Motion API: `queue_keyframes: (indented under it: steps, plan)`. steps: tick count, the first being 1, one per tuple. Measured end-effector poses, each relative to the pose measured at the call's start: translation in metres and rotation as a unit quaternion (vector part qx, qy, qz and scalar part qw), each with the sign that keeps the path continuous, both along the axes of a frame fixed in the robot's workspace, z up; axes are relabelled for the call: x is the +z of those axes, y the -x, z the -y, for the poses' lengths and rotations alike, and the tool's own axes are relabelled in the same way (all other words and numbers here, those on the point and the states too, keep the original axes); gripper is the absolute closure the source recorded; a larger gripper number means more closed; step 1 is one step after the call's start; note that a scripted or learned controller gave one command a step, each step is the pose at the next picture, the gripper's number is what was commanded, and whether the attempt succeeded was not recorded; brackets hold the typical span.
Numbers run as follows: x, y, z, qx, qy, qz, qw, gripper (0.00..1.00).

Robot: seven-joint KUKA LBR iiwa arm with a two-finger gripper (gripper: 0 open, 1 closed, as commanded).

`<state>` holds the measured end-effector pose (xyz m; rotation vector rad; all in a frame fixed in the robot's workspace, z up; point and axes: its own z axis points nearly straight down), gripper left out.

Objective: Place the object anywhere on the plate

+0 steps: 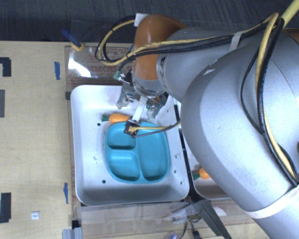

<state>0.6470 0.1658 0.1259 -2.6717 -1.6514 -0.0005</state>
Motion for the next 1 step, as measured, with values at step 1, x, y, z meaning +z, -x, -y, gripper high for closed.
queue_keyframes:
  steps: [1]
  plan:
    - [0.0000, 0.0000, 0.0000, 0.000, 0.0000, 0.000, 1.0000, 0.00]
